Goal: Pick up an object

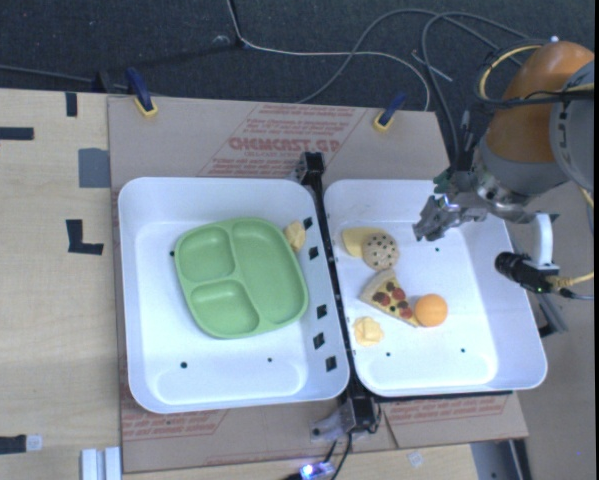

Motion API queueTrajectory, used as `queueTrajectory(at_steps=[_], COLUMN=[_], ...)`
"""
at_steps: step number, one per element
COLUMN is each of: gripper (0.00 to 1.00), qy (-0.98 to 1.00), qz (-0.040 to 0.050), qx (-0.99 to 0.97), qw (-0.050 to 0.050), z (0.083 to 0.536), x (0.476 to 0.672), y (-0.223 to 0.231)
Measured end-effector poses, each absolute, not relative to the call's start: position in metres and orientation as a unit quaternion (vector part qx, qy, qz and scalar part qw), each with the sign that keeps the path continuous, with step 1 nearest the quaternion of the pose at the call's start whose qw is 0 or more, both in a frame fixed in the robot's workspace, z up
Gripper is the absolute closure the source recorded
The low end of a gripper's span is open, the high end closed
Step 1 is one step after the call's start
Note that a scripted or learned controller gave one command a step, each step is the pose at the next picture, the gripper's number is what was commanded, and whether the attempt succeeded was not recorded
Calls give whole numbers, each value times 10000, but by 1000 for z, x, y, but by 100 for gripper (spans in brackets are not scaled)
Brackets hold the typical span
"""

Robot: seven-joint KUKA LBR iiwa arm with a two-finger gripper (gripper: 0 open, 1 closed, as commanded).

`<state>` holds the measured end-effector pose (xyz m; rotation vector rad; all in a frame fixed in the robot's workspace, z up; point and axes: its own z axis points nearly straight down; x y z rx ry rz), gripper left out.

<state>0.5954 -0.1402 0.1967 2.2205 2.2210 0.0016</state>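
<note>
The claw hangs over the upper part of the right bin, its dark fingertips pointing down and left. Nothing sits between them; how far apart they stand I cannot tell at this size. So the pick looks not yet made, with the descent, the closing and the lift all left. Nearest, just left of the tips, lies a cookie on a pale yellow piece. Below those are a pizza slice touching an orange, then a small yellow lump. The left bin carries a green tray and another yellow bit.
</note>
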Motion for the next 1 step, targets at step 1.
queueTrajectory(at_steps=[1], gripper=[100], qy=[7076], qz=[13], qx=[7066], qw=[22], z=[258], x=[596], y=[-147])
